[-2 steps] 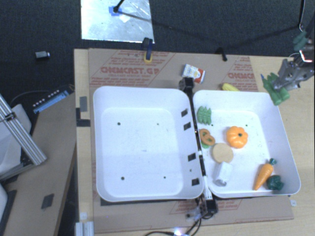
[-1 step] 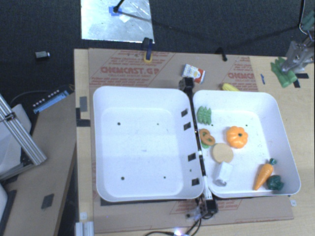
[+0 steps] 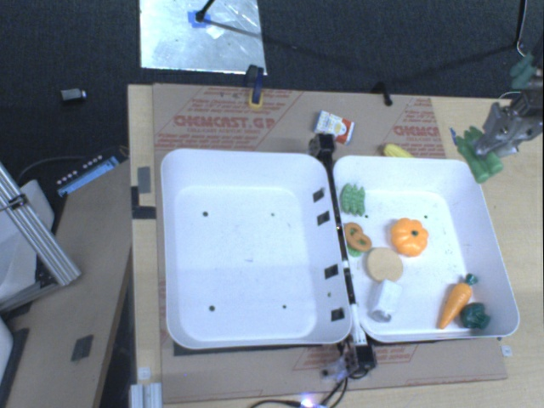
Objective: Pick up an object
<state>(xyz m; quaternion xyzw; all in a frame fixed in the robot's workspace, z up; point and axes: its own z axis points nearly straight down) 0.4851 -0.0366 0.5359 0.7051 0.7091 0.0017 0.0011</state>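
The arm entered at the far right, its pincer (image 3: 497,143) poised beyond the upper right corner of the right bin (image 3: 476,195), outside the rim. A green object (image 3: 478,161) hung at the pincer's tip; whether the fingers were clamped on it could not be told. Within the right bin lay a green ridged piece (image 3: 353,199) near the dividing wall, a sliced round (image 3: 356,238) below it, an orange pumpkin (image 3: 409,236) toward the centre, a tan disc (image 3: 384,265), a white cup (image 3: 382,301), and a carrot (image 3: 456,301) beside a dark green floret (image 3: 474,315) in the lower right corner.
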